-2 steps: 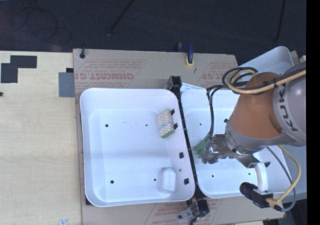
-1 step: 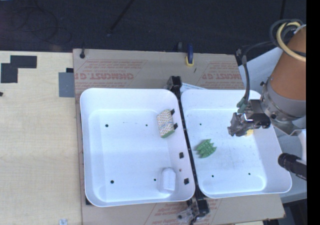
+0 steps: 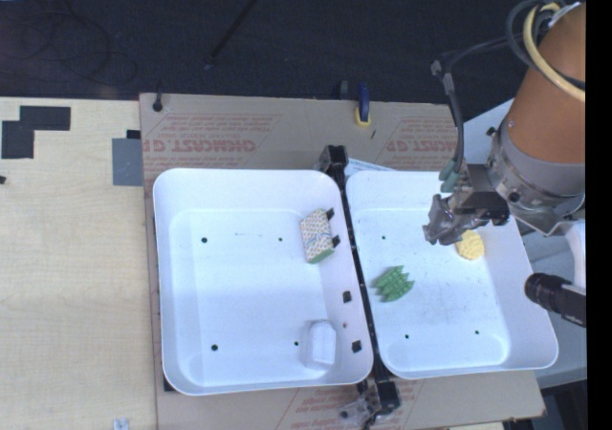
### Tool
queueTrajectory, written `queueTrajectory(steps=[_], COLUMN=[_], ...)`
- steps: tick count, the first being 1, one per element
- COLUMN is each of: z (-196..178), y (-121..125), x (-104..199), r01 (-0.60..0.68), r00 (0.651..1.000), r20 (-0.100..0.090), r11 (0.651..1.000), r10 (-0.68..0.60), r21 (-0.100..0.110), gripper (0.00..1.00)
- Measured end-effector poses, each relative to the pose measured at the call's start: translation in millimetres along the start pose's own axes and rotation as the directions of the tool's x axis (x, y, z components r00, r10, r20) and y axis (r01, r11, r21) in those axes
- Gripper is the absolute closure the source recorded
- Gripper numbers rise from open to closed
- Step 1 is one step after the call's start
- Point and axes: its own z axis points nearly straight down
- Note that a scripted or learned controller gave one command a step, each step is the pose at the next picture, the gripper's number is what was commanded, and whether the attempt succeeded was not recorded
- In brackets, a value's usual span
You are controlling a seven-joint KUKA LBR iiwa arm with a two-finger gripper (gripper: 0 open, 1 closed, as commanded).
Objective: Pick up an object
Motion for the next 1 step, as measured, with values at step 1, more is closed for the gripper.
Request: queueTrajectory(steps=[1], z=[132.6], y=[-4.0], x=[-59.4], r01=[-0.012], r00=[1.000], r20=[0.002], r11=[1.000], r10=[0.012], r21=[0.020], gripper=[1.00])
